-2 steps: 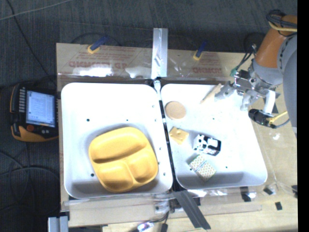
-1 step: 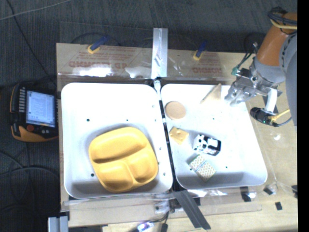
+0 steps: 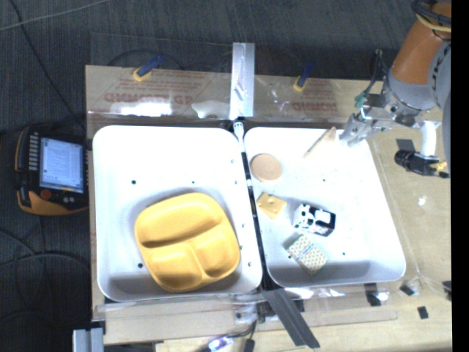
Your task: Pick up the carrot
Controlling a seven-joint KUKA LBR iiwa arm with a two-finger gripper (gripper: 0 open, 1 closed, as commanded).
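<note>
A thin pale tan stick, which I take for the carrot (image 3: 320, 143), lies slantwise near the back of the right bin (image 3: 366, 218). Its upper end points toward my gripper (image 3: 354, 129). The gripper hangs over the bin's back right corner, just right of that end. Whether it touches the stick is too small to tell.
The right bin also holds a round tan disc (image 3: 266, 167), a yellow wedge (image 3: 270, 205), a black-and-white object (image 3: 315, 219) and a patterned block (image 3: 308, 254). A yellow divided plate (image 3: 188, 239) lies in the left bin (image 3: 117, 196). A pendant (image 3: 53, 169) sits off to the left.
</note>
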